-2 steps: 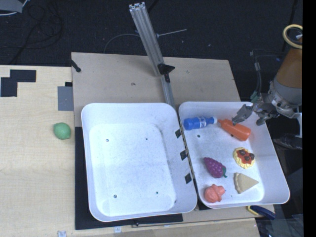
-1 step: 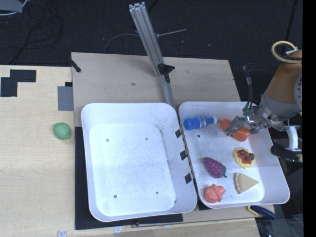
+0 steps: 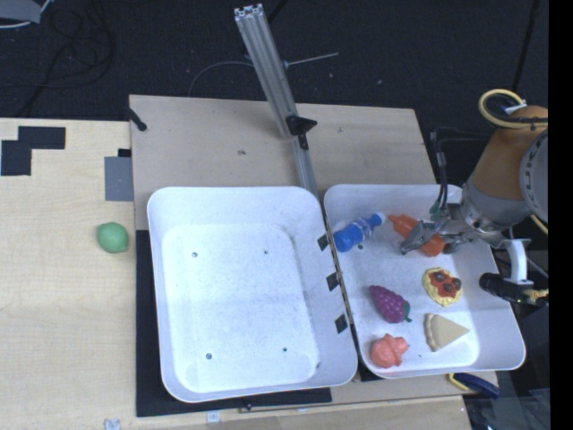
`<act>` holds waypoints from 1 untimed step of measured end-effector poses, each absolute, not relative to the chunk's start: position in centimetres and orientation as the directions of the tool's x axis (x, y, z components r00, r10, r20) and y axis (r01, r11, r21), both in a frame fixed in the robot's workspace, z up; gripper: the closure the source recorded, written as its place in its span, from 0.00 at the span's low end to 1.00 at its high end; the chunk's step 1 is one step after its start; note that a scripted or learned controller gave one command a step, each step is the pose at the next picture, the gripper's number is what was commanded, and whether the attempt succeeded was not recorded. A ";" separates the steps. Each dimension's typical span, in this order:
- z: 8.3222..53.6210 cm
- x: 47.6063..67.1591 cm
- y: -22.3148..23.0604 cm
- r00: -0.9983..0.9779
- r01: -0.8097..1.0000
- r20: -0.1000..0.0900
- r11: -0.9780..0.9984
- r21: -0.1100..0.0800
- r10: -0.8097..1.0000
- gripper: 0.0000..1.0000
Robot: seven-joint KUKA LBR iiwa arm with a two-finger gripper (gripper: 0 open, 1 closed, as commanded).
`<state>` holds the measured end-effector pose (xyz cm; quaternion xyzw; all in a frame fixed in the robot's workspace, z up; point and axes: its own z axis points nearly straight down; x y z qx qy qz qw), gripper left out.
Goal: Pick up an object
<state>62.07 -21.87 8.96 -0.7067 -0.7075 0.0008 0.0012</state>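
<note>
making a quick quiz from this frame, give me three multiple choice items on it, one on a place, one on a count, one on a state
1. Where does the green ball lie?
A. in the left bin
B. on the bench left of both bins
C. in the right bin

2. How many toys lie in the right bin in all?
A. three
B. six
C. nine

3. Where is the gripper?
A. low over the right bin, at the orange toy
B. high above the left bin
C. out over the green ball

Key:
1 B, the ball rests on the pale wood, apart from the left bin.
2 B, there are the blue bottle, the orange toy, the grapes, the pizza, the wedge and the pink toy.
3 A, its fingers reach down at the orange toy near the right bin's far side.
</note>
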 end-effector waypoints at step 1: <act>10.2 62.2 -21.9 -0.001 1.000 -0.001 0.001 0.001 1.000 1.00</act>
